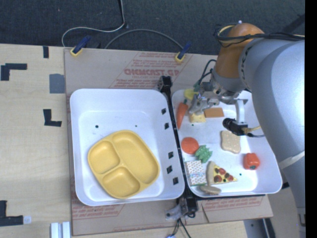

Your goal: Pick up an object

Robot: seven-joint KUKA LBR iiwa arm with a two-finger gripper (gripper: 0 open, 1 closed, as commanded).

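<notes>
My gripper (200, 102) hangs low over the far left part of the right bin (267, 180), under the orange wrist band. Right around it lie an orange carrot (181, 114), a yellow toy piece (189, 93), a pale yellow block (197, 117) and a flat brown slab (214, 113). I cannot make out whether anything is caught in the gripper, since the wrist hides its tip. Nearer the front sit a red tomato (189, 145), a green leafy piece (203, 153), a bread slice (230, 142), a red pepper (251, 160) and a pizza slice (221, 174).
The left bin (81, 108) holds a yellow divided plate (123, 163). A patterned wafer (195, 172) and a tan roll (210, 189) lie at the right bin's front edge. The grey arm (277, 88) covers the right bin's far right side. A black clamp (165, 85) sits between the bins.
</notes>
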